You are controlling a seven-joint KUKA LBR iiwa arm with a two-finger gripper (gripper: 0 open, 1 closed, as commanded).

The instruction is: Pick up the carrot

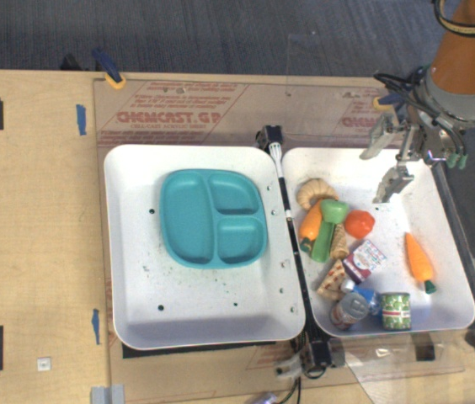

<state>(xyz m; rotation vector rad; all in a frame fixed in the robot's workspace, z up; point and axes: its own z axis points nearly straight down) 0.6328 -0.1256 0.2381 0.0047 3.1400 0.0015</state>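
Two white bins (128,251), one teal divided plate (214,217), two carrots (419,261), one tomato (359,223), one croissant (315,192), two cans (396,310).

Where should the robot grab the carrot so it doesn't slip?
Probably around the thick orange middle of the carrot, coming straight down from above. It lies flat and alone near the right bin's right wall, so the fingers should close across its narrow width. The gripper hovers above the bin's far end.
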